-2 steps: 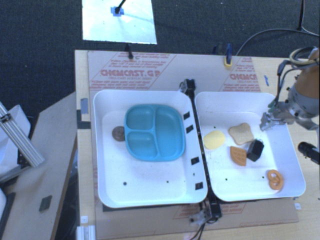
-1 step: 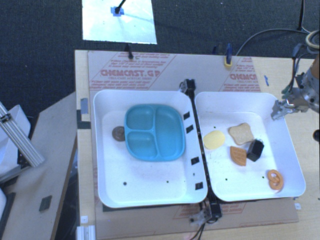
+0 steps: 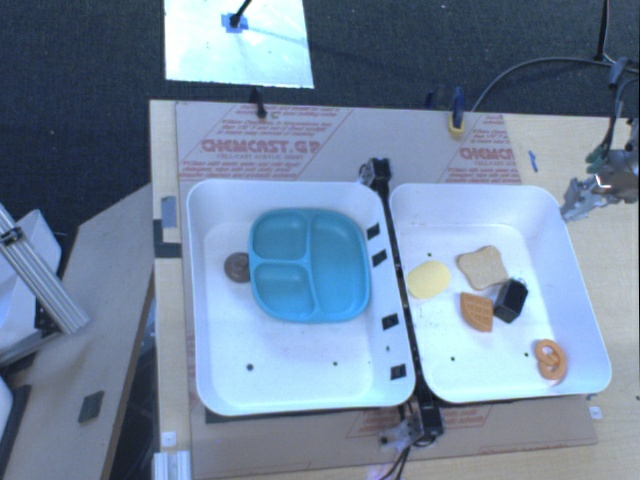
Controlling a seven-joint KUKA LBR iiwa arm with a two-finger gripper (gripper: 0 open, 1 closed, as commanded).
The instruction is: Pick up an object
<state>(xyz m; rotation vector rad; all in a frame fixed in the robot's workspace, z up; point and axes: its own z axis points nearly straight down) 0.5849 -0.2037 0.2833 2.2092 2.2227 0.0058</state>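
Yellow, tan, orange and black pieces lie loose on the floor of the right bin [image 3: 560, 228], right of centre in the frame: a pale yellow disc [image 3: 429, 279] nearest the divider, a slice of toast [image 3: 483, 266] above and right of it, an orange waffle-like wedge [image 3: 477, 312] below the toast, a small black block [image 3: 510, 300] touching or just beside that wedge, and a pretzel [image 3: 549, 359] alone near the lower right corner. None has been lifted, so the pick appears not yet begun.

In the left bin [image 3: 210, 368] sit a blue divided plate [image 3: 308, 265] and, just beside its left rim, a small brown round piece [image 3: 237, 267].

The gripper [image 3: 583, 199] is at the right edge of the frame, outside the right bin's upper right corner; its fingers are too small to read, and nothing shows between them.
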